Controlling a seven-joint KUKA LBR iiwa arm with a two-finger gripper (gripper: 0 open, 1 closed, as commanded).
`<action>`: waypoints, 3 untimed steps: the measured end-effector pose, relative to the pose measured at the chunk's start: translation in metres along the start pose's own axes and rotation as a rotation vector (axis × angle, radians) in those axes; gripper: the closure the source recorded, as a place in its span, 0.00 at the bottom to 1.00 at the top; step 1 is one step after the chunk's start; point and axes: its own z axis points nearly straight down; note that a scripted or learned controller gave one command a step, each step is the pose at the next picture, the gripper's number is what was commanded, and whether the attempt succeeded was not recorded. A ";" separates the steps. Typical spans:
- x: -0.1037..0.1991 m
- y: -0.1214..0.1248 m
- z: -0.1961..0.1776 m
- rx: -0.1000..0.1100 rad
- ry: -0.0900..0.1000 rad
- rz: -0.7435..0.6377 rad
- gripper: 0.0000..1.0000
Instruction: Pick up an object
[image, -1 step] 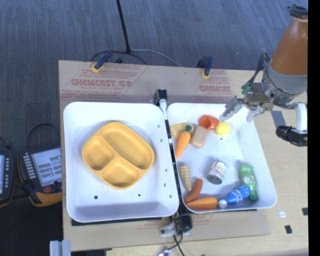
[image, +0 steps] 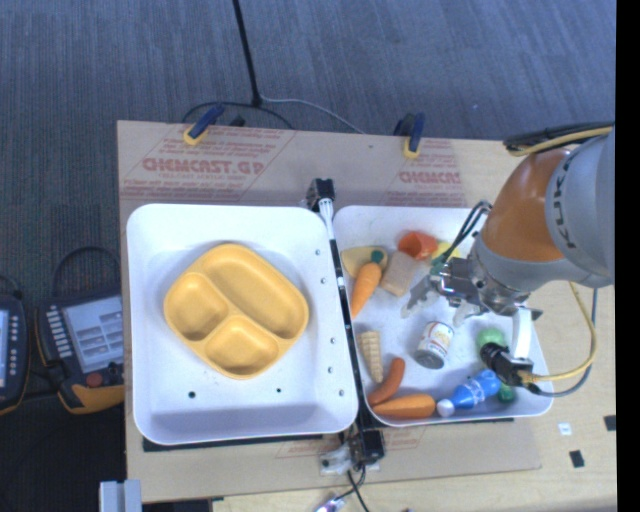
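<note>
Where toys crowd, tool (image: 440, 290) above can (image: 434, 344)

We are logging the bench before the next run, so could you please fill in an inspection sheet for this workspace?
Surface: board clamped at the far edge, bearing a left bin and a right bin.
Job's things: in the right bin, carrot, can, corn, blue bottle, orange pepper, wood block.
Clutter: yellow tray with three compartments, in the left bin.
Grippers: gripper low over the right bin, beside the can; the jaws' state cannot be told.
Cables: yellow cable along the arm; black cable on the floor.
Surroundings: grey carpet; pendant at the left.
</note>
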 end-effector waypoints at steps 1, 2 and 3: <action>-0.006 -0.029 0.030 -0.004 0.000 -0.251 0.00; -0.006 -0.029 0.020 -0.004 -0.001 -0.251 1.00; 0.063 -0.033 -0.091 -0.006 0.000 -0.241 1.00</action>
